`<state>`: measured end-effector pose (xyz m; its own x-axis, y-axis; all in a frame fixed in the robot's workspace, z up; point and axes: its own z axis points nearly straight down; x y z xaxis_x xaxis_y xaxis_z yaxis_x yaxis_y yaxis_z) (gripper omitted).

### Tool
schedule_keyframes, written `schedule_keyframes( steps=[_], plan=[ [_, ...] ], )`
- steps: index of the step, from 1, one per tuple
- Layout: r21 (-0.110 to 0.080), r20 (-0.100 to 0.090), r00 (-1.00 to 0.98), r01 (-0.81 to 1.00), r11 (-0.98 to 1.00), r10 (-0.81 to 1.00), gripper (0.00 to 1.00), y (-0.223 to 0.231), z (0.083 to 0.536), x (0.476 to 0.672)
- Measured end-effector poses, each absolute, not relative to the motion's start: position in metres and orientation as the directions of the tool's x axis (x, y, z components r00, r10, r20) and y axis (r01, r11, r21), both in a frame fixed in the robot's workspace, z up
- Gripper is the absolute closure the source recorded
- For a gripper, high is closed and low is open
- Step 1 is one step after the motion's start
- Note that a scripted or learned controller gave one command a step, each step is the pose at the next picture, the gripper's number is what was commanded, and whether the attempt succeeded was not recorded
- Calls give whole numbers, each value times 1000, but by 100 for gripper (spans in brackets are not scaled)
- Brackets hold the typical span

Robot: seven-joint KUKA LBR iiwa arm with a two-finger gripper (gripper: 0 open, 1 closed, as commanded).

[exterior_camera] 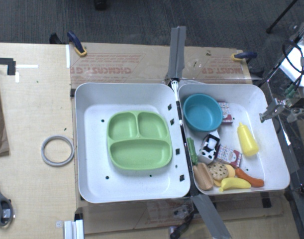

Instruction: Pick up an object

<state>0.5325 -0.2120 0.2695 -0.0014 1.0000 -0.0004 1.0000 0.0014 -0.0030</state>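
Observation:
The right bin [271, 176] holds several small things. A blue bowl [202, 112] stands at its back left. A yellow squeeze bottle [248, 139] lies to the bowl's right. A black-and-white cow toy [208, 148] sits in the middle beside a red-and-white carton [229, 156]. Along the front lie a hot dog [203, 176], a cookie [218, 171], a banana [235, 183] and a carrot [251, 178]. A green stick [191, 150] rests against the left wall. The left bin [89, 133] holds a green divided plate [139, 140].
A grey tape ring [57, 150] and scissors [1, 209] lie on the wooden bench to the left. Yellow-and-blue clamps [77, 43] [244, 57] hold the cardboard at the back. A grey post [177, 51] rises between the bins. Metal brackets and cables [283, 108] crowd the right edge.

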Motion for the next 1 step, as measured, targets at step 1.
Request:
schedule_keyframes(
  steps=[1],
  plan=[
    [-3, 0, 83, 997, -83, 997, 0, -221, 253, 536]
  ],
)
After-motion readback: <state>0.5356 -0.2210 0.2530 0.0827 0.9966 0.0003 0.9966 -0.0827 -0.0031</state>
